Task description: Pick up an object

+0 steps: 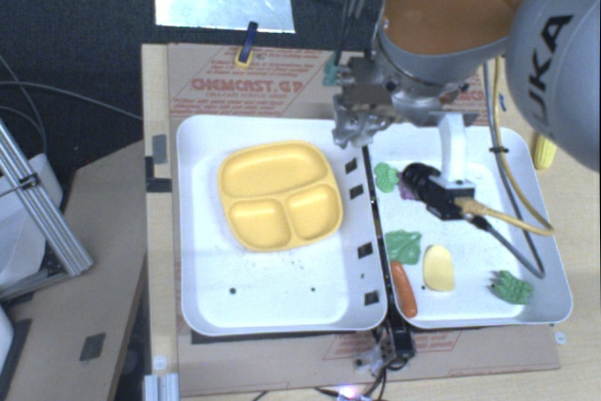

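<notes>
The bench was brown cardboard (254,84) on dark carpet, w/ two white bins: left bin (202,296) held a yellow divided tray (279,195), right bin (554,296) held small items. My gripper (355,129) hung over the bins' shared edge, upper center of frame; can't tell if open or closed. The carrot (404,288) lay at lower left of right bin, beside the divider, long axis running top-to-bottom w/ slight tilt. Slim, orange-red. A pale lemon-like piece (438,268) sat just right of it.
</notes>
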Robot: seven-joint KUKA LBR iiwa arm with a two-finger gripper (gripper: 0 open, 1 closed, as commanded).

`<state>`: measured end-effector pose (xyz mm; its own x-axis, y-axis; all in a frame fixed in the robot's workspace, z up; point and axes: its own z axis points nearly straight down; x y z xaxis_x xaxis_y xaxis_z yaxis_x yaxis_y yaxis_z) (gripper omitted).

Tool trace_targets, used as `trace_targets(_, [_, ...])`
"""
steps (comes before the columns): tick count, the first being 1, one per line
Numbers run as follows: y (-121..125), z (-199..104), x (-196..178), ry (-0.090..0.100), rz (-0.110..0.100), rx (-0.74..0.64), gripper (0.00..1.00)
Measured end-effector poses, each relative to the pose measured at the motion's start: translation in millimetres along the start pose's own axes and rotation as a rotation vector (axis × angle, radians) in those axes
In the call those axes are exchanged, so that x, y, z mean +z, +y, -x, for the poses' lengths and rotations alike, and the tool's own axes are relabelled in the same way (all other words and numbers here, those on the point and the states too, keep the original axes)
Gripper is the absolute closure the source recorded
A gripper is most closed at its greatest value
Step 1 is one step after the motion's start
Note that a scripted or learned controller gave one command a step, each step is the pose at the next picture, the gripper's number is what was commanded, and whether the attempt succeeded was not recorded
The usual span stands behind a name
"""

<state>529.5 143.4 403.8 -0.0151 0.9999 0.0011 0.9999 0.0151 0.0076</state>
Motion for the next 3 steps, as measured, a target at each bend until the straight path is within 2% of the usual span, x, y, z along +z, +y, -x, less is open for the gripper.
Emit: trace_targets(3, [1.9,-0.9,-32.3,0.001,0.006,-0.013,1.00])
